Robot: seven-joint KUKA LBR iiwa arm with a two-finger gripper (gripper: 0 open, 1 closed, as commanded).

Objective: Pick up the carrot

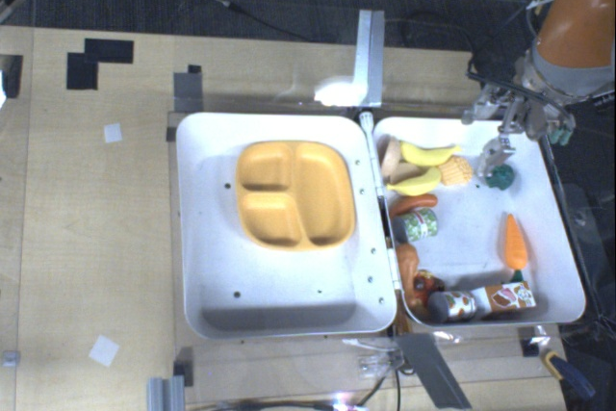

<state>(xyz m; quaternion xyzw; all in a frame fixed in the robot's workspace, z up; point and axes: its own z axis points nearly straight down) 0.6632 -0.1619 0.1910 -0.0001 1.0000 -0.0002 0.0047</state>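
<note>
My jaws (500, 145) hang over the far right part of the right bin (558, 298), low over its white floor, and nothing sits between them; whether they stand wide or narrow I cannot tell from this slant. Just beside them, to the near side, lies a small dark green piece (500, 176), apart from my metal as far as I can see. To the left of it sits a yellow corn cob (456, 171), touching the two bananas (424, 154) that lie near the bin's far left corner.

The carrot (516, 242) — orange, with its green end toward the near side — lies on the bin floor by the right wall, well apart from my jaws and on its own.

Along the left wall run a red sausage-like piece (415, 203), a small green-and-white labelled can (421, 226) and a brown piece (408, 262). Across the near wall lie a dark bottle (450, 305) and a packet with a red and white label (510, 297) — none of the writing can be read.

The left bin (202, 207) holds a yellow divided plate (294, 192) with three compartments. Both bins rest on the pale wooden tabletop (87, 236).
</note>
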